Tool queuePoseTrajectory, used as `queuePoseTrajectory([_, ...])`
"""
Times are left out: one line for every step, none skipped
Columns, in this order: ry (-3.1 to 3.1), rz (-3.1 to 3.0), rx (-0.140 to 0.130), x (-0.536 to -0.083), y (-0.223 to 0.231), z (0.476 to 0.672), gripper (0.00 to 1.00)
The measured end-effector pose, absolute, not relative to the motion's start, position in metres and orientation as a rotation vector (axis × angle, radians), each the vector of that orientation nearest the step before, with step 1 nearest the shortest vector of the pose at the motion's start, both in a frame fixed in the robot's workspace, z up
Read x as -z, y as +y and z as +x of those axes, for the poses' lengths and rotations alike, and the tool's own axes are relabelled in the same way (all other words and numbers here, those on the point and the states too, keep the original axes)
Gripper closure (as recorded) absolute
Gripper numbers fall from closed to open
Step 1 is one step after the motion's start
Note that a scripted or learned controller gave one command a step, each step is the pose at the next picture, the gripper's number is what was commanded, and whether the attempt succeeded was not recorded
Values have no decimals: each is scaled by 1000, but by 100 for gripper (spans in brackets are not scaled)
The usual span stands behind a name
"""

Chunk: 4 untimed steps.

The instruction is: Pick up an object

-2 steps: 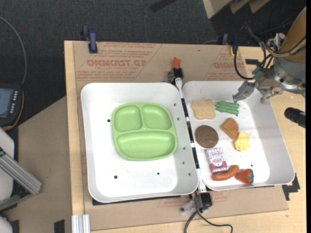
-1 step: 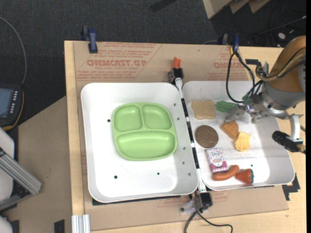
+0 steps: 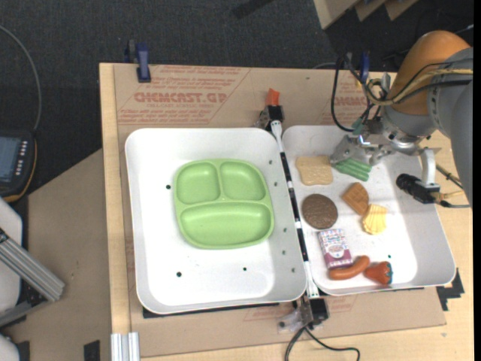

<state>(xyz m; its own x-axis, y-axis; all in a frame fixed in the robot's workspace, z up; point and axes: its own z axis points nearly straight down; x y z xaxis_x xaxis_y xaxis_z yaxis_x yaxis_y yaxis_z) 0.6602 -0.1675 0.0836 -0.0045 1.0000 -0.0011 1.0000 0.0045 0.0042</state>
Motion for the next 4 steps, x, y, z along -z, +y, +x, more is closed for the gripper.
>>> queuePoseTrajectory([2218, 2231, 6, -85, -207, 574, 0])
queuePoseTrajectory([2223, 2211, -5, -86, -195, 665, 0])
queuePoseTrajectory([2217, 2231, 5, -130, -206, 539, 0])
queuePoseTrajectory([2225, 2225, 3, -82, -186, 537, 0])
